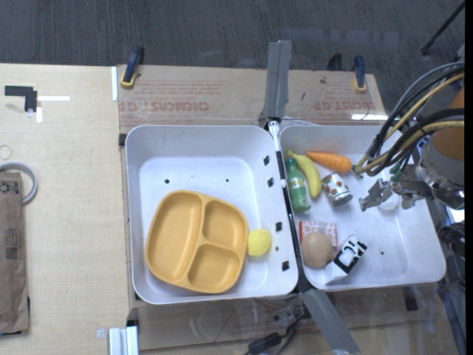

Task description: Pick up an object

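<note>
Black-and-white toy [349, 255] at right bin [414, 261] front, near a brown ball [317, 248]; small can [337, 188] lies just left of the tool [375, 196], which hangs apart from it, grip state not discernible.

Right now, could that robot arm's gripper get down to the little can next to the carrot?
Probably yes. The gripper hangs just right of the can in the same bin, bare floor between; the carrot and banana crowd its far side.

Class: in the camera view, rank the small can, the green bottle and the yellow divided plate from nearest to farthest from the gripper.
From the gripper:
1. Small can, just to its left, right bin.
2. Green bottle, by the right bin's left wall.
3. Yellow divided plate, left bin.
</note>
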Robot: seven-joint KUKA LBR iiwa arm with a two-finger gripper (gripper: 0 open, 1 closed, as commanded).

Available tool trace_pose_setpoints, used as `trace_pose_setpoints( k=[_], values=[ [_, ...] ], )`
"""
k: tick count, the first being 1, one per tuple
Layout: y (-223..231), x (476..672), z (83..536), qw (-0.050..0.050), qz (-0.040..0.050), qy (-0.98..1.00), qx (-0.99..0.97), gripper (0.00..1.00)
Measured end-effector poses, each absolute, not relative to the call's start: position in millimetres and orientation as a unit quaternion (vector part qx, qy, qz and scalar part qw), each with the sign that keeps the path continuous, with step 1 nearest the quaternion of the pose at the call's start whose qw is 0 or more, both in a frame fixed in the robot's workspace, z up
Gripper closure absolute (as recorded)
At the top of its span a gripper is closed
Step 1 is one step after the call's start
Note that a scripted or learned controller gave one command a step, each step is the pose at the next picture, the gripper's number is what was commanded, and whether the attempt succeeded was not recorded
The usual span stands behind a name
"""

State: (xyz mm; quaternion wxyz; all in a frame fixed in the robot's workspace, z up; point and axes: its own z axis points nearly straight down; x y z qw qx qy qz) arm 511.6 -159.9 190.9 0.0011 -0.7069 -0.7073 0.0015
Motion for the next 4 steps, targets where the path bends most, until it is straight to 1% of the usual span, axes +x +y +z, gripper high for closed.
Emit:
trace_pose_setpoints(
  k=[1, 2, 3, 4],
  values=[
    [-119, 552.7, 184, 0.0, 0.002, -0.547, -0.837, 0.0],
    [-112, 517.2, 130, 0.001, 0.0015, -0.665, -0.747, 0.0],
    [-147, 575.3, 143, 0.0, 0.0021, -0.495, -0.869, 0.0],
    [-132, 515.3, 90, 0.001, 0.0015, -0.654, -0.756, 0.0]
  ],
)
